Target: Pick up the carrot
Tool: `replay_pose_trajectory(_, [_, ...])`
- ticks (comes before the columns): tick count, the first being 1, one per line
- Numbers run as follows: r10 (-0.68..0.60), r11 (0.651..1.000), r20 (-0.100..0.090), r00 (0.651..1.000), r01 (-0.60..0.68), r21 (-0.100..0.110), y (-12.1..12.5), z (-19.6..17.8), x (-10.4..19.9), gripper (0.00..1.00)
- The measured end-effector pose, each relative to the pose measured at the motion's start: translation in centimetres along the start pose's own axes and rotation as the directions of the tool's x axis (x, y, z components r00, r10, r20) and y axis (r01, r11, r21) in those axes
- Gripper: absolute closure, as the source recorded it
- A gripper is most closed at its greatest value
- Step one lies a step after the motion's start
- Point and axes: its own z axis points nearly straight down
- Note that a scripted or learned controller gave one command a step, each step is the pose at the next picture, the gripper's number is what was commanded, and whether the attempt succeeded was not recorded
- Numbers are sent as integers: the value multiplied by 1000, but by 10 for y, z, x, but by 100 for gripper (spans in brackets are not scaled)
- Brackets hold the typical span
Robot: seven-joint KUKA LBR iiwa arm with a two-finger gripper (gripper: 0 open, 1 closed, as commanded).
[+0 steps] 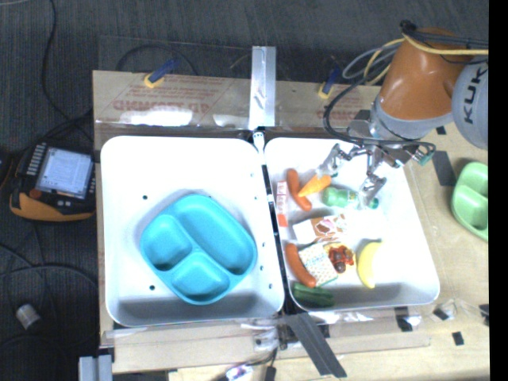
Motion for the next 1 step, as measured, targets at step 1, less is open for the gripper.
replay_pose_trajectory(1, [4, 1000, 4, 1000, -4, 7, 23, 64, -36, 0])
